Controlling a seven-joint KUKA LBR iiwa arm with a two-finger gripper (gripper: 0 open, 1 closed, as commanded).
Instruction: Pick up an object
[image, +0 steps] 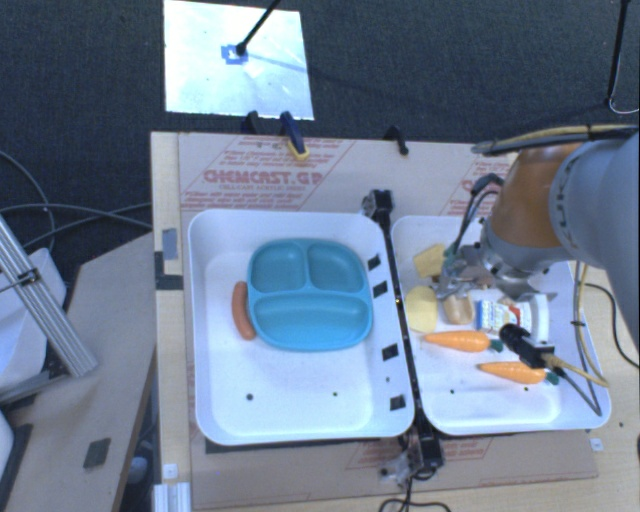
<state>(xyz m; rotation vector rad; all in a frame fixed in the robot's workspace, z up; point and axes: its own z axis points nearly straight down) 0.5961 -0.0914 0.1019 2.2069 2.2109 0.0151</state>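
Taking the blue plate as the marker: it is lying in the left bin on the table. Nearest me, right of the plate, two carrots are lying in the right bin. A sausage is resting just beside the plate's left edge. Farther right, the gripper is hanging low over yellowish food pieces, touching or nearly so; I cannot tell whether it is spread or closed. Another yellow piece is sitting farther back.
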